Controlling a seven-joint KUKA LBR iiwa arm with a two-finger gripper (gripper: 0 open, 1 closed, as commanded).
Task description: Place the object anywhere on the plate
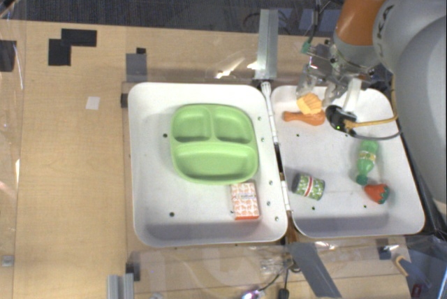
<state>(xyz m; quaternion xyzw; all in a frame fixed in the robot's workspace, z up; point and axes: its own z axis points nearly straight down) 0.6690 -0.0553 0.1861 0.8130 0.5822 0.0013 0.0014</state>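
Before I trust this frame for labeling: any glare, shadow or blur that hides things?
Camera view: even, soft light; a bright glare patch sits on the metal divider at the bench's far edge. The green plate and the small box read sharp. The arm's bulk shades the right bin around the gripper, where detail turns murky.

I can read no text, brand, number or sign here. The small box [244, 201] lying in the left bin, just below the green plate, has a red and white printed face, but the print is too small for me to make out any letters. The little can [308, 186] lying on its side in the right bin carries a green, red and white label, and this label is too blurred for me to read. The green bottle [366, 161] shows no legible marking.
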